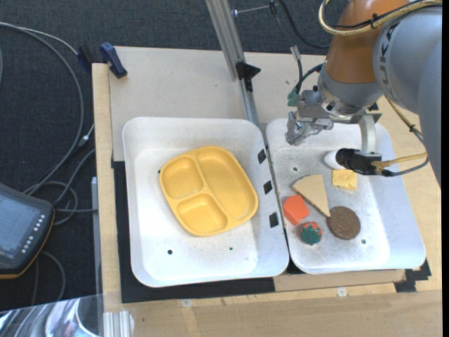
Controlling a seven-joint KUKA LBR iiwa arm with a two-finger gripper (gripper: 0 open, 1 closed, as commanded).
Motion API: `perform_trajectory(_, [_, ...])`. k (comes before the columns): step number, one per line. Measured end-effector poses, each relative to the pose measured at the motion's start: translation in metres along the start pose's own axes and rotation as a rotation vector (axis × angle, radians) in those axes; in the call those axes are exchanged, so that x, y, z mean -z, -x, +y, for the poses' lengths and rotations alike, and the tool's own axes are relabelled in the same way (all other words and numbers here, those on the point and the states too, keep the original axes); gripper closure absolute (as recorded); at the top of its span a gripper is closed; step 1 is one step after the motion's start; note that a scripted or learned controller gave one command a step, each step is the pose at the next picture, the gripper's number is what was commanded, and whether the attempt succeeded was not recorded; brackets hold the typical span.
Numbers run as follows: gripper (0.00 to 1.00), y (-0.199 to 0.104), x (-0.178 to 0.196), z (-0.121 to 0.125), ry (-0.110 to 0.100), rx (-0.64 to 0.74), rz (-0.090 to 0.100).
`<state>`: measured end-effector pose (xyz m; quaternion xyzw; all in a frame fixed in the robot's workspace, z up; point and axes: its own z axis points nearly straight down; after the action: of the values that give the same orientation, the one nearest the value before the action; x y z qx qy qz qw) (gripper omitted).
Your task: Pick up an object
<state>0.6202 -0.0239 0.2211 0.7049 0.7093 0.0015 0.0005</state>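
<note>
Approach step: claw (300,130) above right bin (400,237), finger state cannot be told. Next: descend onto tan wedge (313,190), then clamp.

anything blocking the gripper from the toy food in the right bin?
Nothing visible does. The gripper sits over the far end of the right white bin, and bare bin floor lies between it and the nearest piece, the tan wedge-shaped slice. The orange block and brown round cookie lie beyond the wedge.

The arm (393,41) runs off the top-right edge, hiding the bin's (400,216) far corner.
</note>
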Motion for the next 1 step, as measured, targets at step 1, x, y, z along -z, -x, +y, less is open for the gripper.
perform_trajectory(1, [1.0, -0.0503, 0.0146, 0.0138, 0.001, 0.001, 0.001])
